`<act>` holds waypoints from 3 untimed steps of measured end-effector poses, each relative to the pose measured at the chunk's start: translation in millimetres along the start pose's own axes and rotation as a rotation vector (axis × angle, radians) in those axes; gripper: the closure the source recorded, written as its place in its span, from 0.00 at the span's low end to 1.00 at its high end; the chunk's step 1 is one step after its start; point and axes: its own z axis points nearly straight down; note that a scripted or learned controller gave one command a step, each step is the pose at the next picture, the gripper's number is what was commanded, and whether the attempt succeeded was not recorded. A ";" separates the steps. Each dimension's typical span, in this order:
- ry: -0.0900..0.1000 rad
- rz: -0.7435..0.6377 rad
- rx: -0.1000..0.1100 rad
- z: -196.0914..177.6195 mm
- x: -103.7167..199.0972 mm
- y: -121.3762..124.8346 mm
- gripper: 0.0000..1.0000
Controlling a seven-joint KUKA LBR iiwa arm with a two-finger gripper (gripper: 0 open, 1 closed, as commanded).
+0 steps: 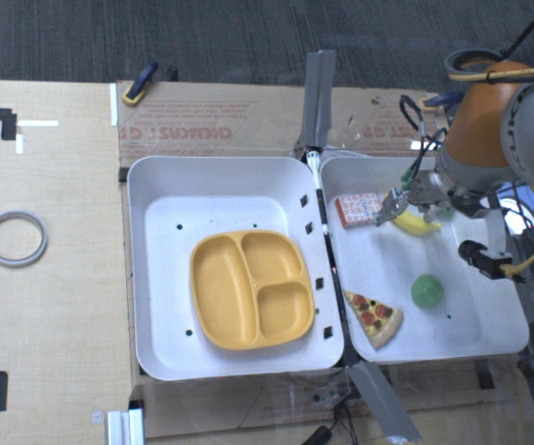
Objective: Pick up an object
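Jaws (402, 204): we cannot tell their spread. Banana (417, 222) lies just beside them, likely light, smooth, slippery; we'd grip across its middle.

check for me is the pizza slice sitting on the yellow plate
No, the pizza slice lies in the right bin, while the yellow plate sits in the left bin.

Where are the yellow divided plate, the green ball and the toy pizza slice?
yellow divided plate (248, 287), camera view, on its centre ridge.
green ball (426, 291), camera view, its middle.
toy pizza slice (375, 317), camera view, its topping.
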 end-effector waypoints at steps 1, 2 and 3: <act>0.005 -0.120 0.015 -40.2 26.0 33.0 0.00; 0.008 -0.236 0.019 20.1 -5.7 10.3 0.00; 0.007 -0.232 0.017 10.5 -7.2 10.8 1.00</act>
